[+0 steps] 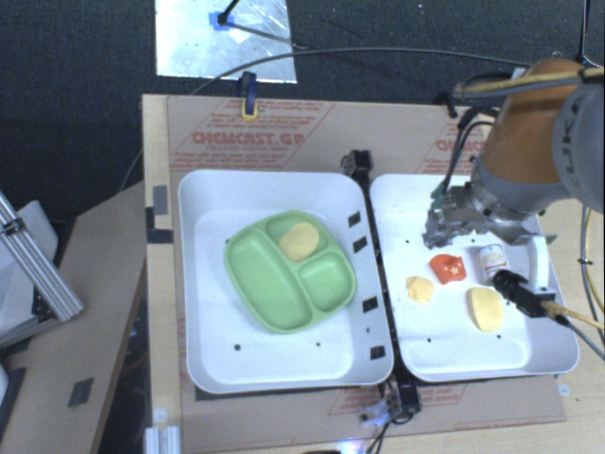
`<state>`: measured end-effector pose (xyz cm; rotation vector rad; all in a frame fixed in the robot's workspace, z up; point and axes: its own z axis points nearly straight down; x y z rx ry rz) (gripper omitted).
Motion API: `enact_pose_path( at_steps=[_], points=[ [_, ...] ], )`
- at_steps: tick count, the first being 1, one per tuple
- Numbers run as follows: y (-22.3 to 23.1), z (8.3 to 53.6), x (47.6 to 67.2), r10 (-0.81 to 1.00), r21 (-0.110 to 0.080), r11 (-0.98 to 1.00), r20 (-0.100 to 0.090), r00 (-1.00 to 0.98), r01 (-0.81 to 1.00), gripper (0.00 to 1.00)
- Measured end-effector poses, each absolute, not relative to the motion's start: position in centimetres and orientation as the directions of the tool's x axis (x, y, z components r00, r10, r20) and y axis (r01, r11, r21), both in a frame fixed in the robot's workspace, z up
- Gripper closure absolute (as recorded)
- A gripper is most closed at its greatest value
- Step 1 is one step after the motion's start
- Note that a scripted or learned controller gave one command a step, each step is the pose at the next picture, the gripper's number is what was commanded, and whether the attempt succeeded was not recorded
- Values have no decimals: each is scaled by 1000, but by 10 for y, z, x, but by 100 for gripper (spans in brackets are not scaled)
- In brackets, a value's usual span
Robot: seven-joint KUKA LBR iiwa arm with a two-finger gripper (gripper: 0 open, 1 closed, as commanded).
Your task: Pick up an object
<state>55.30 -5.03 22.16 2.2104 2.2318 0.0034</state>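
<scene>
The arm reaches into the right bin (pixel 567 353), its tool (pixel 442 233) low over the bin floor just above a red piece (pixel 448 268); whether the tool is wide or narrow I cannot tell. Near the red piece lie a small jar (pixel 490 258) and two yellow pieces (pixel 420 289) (pixel 486 308). The left bin (pixel 203 348) holds a green divided plate (pixel 274 287) with a yellow lump (pixel 301 241).

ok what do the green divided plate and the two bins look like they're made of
Green divided plate: probably moulded plastic, given its uniform pale green, rounded compartment walls and soft sheen. Left bin and right bin: likely thin formed plastic, smooth white with rounded corners and raised lips, though the look leaves it open.
</scene>
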Motion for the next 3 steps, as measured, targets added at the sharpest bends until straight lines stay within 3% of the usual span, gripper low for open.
enact_pose_path(
  at_steps=[3],
  points=[
    [100, 211, 619, 1000, 3, 9, 2, -9, 1000, 100]
  ],
)
